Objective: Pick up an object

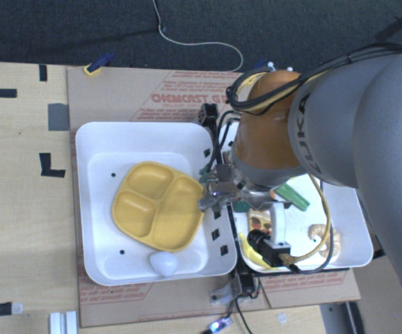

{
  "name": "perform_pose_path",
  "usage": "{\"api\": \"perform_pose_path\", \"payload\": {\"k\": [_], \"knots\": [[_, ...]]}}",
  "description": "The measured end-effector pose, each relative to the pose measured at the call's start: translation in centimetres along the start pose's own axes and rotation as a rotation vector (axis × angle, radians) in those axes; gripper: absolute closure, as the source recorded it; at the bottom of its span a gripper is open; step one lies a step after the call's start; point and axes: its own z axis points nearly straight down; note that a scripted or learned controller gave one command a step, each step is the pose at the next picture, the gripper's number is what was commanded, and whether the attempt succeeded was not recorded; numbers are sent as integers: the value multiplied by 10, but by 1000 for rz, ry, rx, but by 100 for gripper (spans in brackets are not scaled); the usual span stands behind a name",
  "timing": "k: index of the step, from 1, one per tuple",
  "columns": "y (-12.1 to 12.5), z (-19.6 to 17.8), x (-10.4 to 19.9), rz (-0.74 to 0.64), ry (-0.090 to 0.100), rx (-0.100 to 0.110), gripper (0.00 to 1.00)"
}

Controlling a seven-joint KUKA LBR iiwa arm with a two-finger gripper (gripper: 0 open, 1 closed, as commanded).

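Reach step: hand sits at the right rim of the yellow divided plastic plate, finger state can't tell; next needs a confirmed rim pinch, then lift.

The left bin is largely taken up by a yellow divided plate, with a small white egg-shaped object just below it; bare floor is left along the bin's left and upper sides. The right bin is mostly covered by the arm, and its clutter, possibly small toys, is poorly seen.
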Motion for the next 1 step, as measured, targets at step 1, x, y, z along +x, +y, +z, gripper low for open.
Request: {"api": "perform_pose_path", "payload": {"k": [1], "knots": [[-5,-17,0,0,1,-3,100]]}}
